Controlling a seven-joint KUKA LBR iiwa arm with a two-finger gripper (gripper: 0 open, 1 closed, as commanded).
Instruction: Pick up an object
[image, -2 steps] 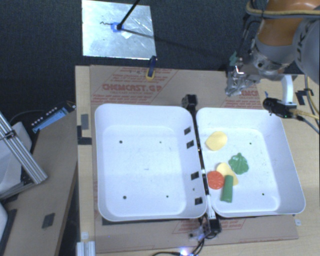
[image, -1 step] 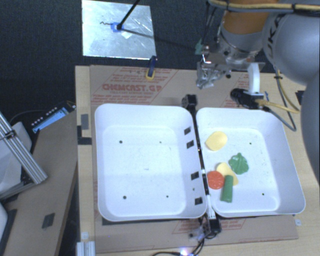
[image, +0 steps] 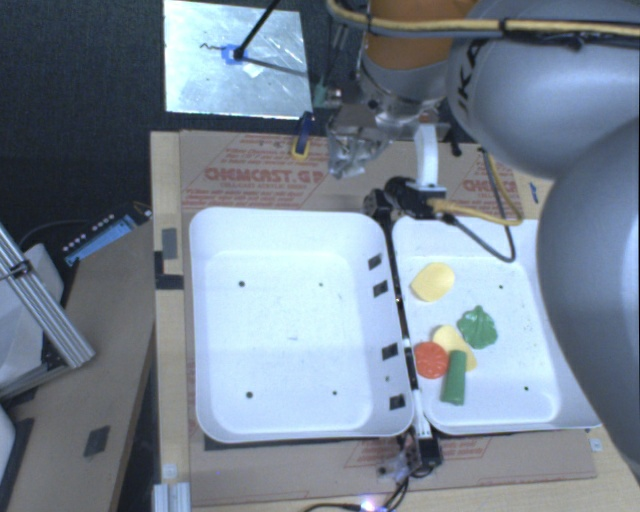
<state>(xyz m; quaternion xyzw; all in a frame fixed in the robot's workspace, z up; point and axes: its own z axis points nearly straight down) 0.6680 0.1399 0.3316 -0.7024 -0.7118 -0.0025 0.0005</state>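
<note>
I find the gripper at upper centre of the frame, hanging above the cardboard sheet just beyond the far rims of the two bins; its metal tip is blurred and I cannot tell how it is set, but nothing is visibly carried beneath it. The arm enters from the right, its orange band at the top edge and its grey bulk crossing the upper right and right side of the frame, which hides the outer corner of the right bin. I judge this a raised, parked posture clear of both bins, suited to giving the camera an open look at the contents before a descent. A yellow cable loops from the wrist area over the near corner of the right bin. All candidates for the pick lie in that right bin, at centre right of the frame: a pale yellow piece lies apart toward the upper part; lower down a green leafy piece, a red round piece, a second yellow piece and a green stick sit bunched and touching. The left bin occupies the frame's centre left. In my judgement the lone yellow piece is the cleaner target, since the cluster offers poor finger clearance; no grasp has begun.
</note>
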